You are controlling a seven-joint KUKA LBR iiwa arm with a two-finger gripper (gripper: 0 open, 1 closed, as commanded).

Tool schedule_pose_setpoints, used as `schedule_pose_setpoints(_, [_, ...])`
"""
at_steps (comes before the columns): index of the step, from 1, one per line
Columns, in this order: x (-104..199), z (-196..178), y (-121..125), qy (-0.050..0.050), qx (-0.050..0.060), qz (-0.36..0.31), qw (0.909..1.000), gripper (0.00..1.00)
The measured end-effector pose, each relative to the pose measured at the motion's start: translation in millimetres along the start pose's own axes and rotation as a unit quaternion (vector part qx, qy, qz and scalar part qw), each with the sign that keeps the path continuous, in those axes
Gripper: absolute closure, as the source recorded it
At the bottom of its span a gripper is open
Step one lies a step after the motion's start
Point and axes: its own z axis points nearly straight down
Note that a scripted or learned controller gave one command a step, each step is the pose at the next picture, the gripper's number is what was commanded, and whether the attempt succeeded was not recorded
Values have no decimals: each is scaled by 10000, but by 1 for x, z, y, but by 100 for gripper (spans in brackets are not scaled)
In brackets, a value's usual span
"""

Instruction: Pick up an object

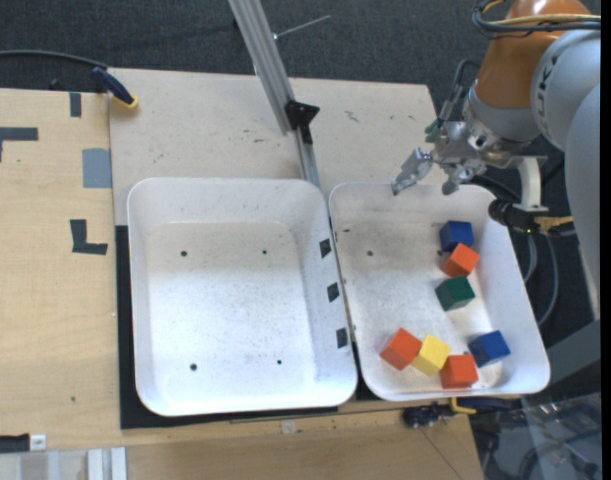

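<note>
Far left on the bench (45, 268) there are grey tape marks, and a black cable with a blue and yellow end (115, 86) lies near the bench's far edge. The left bin (150, 218) comes next, its white floor speckled and marked with a few dark dots. A slanted metal rail (265, 48) runs down from the top to the seam between the two bins.

The right bin (360, 268) carries all the blocks. Near its front edge sits an orange block (400, 349), with a yellow block (432, 354) touching it and a second orange block (459, 370) just beside that, close to the front right corner. A blue block (489, 347) lies near them by the right wall. Farther back along the right side, a green block (454, 293) sits below a third orange block (462, 259), which touches a second blue block (456, 234) behind it.

The gripper (425, 173) hangs above the right bin's far edge, well apart from every block. Its two fingers stand spread apart with nothing between them. Behind it the grey arm (575, 78) with its orange band (520, 53) reaches in from the right.
</note>
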Motion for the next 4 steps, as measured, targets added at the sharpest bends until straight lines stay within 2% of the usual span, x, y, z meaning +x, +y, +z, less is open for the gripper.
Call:
schedule_pose_setpoints(2, [9,94,-4,-3,-9,2,10000,0])
schedule_pose_setpoints(3, [10,81,-3,-2,-29,-8,10000,100])
schedule_pose_setpoints(4, [3,21,-5,-7,-65,4,10000,100])
